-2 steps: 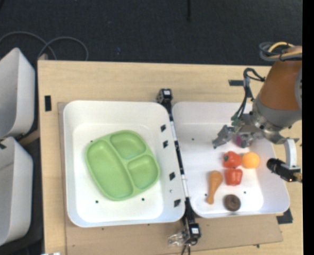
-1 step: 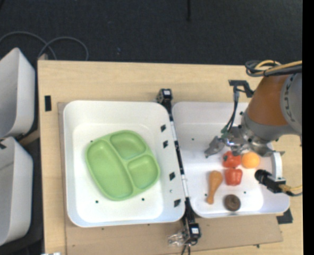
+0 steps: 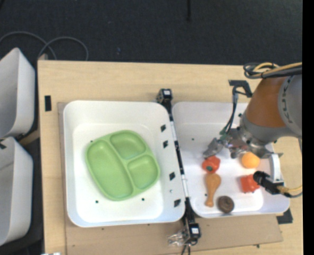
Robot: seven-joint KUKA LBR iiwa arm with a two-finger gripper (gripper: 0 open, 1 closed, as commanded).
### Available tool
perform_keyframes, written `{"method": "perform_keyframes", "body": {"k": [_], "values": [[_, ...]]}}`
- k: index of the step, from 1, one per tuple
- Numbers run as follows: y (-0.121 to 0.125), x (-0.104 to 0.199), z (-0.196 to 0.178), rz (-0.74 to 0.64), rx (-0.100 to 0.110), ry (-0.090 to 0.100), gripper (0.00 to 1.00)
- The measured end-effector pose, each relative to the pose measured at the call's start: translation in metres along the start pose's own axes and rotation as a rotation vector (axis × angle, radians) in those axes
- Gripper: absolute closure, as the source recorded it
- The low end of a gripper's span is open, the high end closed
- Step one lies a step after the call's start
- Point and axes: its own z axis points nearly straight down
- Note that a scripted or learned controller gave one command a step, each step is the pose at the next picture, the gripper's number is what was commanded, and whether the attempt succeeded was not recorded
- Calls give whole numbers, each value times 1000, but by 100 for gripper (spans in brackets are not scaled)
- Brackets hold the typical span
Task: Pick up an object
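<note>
Reaching into the right-hand white bin [image 3: 199,116], my gripper [image 3: 216,146] hangs just above the small red pepper-like toy [image 3: 211,164]; I cannot tell its grip. Next, I judge, a straight descent onto it.

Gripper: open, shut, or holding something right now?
Gripper: cannot be told; it sits low in the right bin, just above the red pepper toy.
</note>
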Motion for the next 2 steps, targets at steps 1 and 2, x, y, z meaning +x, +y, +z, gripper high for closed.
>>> {"method": "perform_keyframes", "body": {"k": [1, 2], "values": [[-1, -1, -5, 6, 6, 2, 100], [2, -5, -46, 5, 1, 1, 100]]}}
